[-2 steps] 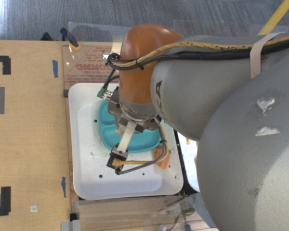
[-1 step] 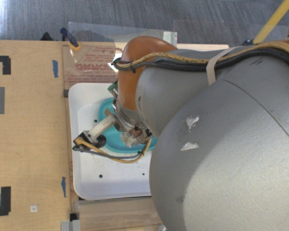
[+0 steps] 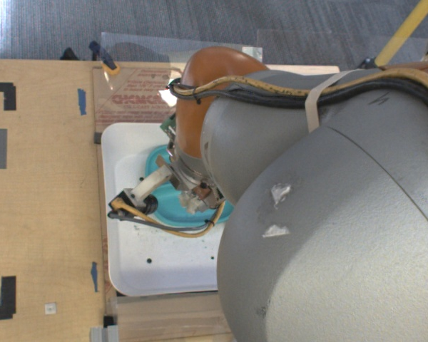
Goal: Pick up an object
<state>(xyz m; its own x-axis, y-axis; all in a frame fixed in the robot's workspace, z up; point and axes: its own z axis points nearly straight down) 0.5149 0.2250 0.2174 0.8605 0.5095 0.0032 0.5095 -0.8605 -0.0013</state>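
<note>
Looking from your left, you are seeing a tan board point(image 3: 43, 191) lying beside a white bin point(image 3: 164, 269). Inside the bin, a teal plate point(image 3: 172, 209) is resting flat, with a yellow-and-black cable point(image 3: 171, 228) curving along its near edge. Above the plate, the gripper point(image 3: 192, 198) is hanging; whether it is open or closed, you cannot tell. The grey arm point(image 3: 328, 212) is covering everything to the right.
</note>
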